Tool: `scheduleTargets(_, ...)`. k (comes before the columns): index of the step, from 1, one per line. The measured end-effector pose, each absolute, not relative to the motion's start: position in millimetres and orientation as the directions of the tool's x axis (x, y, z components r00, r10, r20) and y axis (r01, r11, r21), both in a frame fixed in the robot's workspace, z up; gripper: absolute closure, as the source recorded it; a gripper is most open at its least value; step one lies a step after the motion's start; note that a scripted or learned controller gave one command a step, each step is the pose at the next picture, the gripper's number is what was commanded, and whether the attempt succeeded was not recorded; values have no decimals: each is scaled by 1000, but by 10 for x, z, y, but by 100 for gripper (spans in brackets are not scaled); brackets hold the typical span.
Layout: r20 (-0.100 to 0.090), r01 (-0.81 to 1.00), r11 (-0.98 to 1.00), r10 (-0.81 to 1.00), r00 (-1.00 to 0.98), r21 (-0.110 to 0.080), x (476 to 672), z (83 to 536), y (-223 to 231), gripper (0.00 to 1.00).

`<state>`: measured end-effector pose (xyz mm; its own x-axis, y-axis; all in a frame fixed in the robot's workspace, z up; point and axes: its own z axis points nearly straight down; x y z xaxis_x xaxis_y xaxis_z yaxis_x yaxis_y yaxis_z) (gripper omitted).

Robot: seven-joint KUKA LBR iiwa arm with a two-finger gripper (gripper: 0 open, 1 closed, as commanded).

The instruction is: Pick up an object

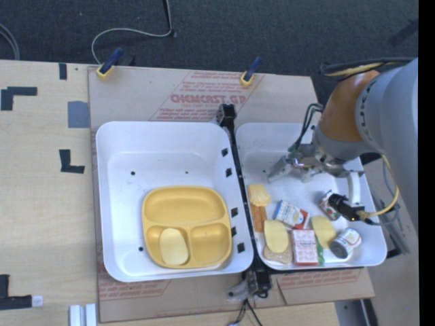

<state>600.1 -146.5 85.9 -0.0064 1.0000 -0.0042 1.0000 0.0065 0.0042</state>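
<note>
My gripper [288,171] hangs over the back half of the right bin [272,140], above bare white floor, with its fingers spread and nothing between them. The loose objects lie in front of it along the bin's near side: a yellow ridged piece [257,195], an orange stick [259,217], a blue-and-white packet [289,214], a pale yellow oval [275,236], a red packet [304,246], a yellow block [323,227] and a small tin [346,243]. The closest one, the ridged piece, sits a little left of and below the fingertips, not touching them.
The left bin [136,148] holds a yellow divided tray [185,206] with a pale yellow piece [174,246] in its front-left compartment. A black divider rail [236,182] runs between the bins. The arm's orange band [346,107] stands over the right bin's far right corner.
</note>
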Motion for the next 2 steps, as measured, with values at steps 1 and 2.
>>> scheduleTargets(1, -3, 1000, -3, 1000, 3, 1, 5780, 1252, -2054, 0)
scheduleTargets(2, -2, 1000, -1, 1000, 1, 5, 5248, 848, -2167, 0)
